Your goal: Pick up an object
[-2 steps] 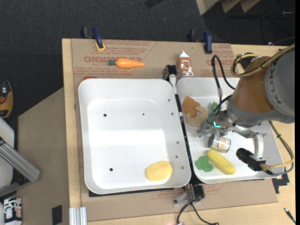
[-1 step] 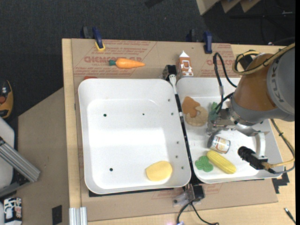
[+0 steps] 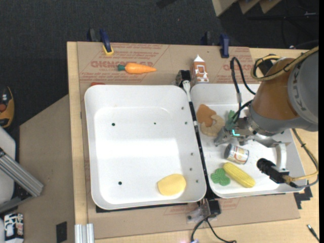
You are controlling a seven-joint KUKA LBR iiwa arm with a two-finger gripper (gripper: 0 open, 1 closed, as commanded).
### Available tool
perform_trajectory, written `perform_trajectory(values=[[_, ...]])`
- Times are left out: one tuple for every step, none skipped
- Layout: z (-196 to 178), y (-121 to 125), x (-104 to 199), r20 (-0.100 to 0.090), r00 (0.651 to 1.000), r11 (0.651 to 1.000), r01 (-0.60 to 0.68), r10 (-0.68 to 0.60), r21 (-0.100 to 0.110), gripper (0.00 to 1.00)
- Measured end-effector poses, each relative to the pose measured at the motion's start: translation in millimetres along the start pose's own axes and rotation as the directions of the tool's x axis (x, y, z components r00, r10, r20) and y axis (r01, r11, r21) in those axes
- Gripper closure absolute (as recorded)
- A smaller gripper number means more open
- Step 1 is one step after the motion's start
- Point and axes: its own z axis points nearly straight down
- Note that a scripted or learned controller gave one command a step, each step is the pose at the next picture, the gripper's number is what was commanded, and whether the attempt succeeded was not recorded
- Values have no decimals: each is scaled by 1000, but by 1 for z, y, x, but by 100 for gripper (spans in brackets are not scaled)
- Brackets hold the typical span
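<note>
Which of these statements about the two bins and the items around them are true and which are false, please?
1. The yellow lump lies in the left bin. True.
2. The carrot lies inside the right bin. False: it lies on the cardboard beyond the left bin's far edge.
3. The corn cob lies in the right bin beside a green item. True.
4. The small carton stands in the left bin. False: it stands on the cardboard, just beyond the bins' far edges.
5. The gripper is over the right bin, close to the brown item and the can. True.
</note>
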Motion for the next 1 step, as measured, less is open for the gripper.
perform_trajectory(values=[[21,53,-18,1,1000,1000,5,-5,-1,0]])
